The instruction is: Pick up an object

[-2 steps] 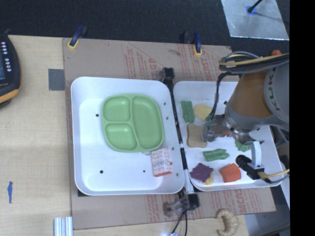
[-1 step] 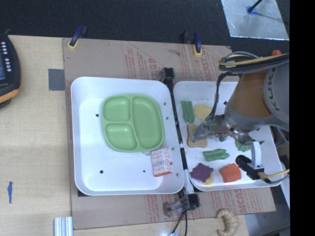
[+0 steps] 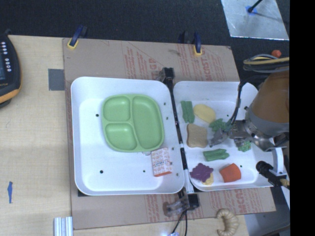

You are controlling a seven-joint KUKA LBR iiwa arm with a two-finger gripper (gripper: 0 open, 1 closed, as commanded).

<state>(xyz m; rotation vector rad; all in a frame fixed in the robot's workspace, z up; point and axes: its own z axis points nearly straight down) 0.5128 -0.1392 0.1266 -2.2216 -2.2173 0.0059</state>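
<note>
The green toy piece (image 3: 217, 125) lies right at the claw (image 3: 220, 134), whose grip state cannot be told, so a good pick probably needs a centred descent clear of the tan bread slice (image 3: 196, 135) just beside it.
</note>
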